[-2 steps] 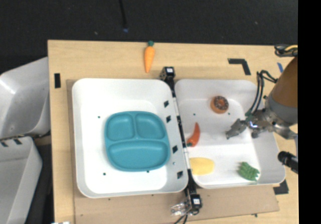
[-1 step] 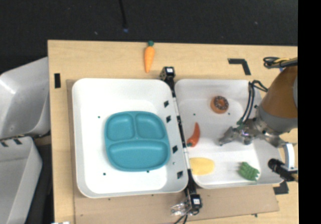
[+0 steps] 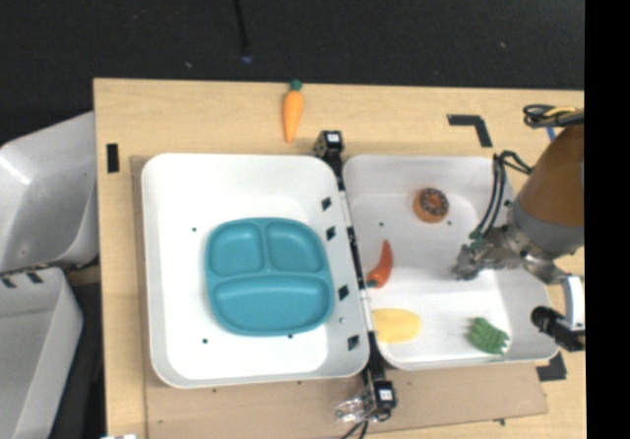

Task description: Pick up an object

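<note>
Hovering low in the right bin (image 3: 394,176), the gripper (image 3: 471,262) holds nothing — finger spread unclear; next it must descend onto one toy, perhaps the green piece (image 3: 487,335).

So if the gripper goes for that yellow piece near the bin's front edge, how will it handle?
The yellow piece looks rounded and smooth, so it may roll or slip from a pinch. It seems a small toy, probably light. It lies near the bin's wall, which could crowd the gripper.

No readable text, labels, brands or numbers on anything.
</note>
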Robot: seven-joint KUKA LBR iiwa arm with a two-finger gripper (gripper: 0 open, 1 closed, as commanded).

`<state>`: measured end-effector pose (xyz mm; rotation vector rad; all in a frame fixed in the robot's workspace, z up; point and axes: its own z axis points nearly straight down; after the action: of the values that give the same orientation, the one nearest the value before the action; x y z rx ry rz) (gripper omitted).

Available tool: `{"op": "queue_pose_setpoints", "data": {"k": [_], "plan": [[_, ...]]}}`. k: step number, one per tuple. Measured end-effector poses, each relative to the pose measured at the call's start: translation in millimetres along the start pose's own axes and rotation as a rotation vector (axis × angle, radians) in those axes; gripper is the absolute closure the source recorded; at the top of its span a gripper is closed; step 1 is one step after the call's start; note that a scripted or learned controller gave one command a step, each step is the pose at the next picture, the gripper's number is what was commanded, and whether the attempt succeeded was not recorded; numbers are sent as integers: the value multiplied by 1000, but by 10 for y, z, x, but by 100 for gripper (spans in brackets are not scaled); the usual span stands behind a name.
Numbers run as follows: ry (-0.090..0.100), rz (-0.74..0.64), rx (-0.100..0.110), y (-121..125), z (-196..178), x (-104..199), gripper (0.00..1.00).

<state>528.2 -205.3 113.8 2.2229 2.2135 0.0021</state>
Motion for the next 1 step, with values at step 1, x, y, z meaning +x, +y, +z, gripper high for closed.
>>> {"op": "queue_pose_setpoints", "data": {"k": [1], "plan": [[-1, -7, -2, 105, -483, -10, 100]]}}
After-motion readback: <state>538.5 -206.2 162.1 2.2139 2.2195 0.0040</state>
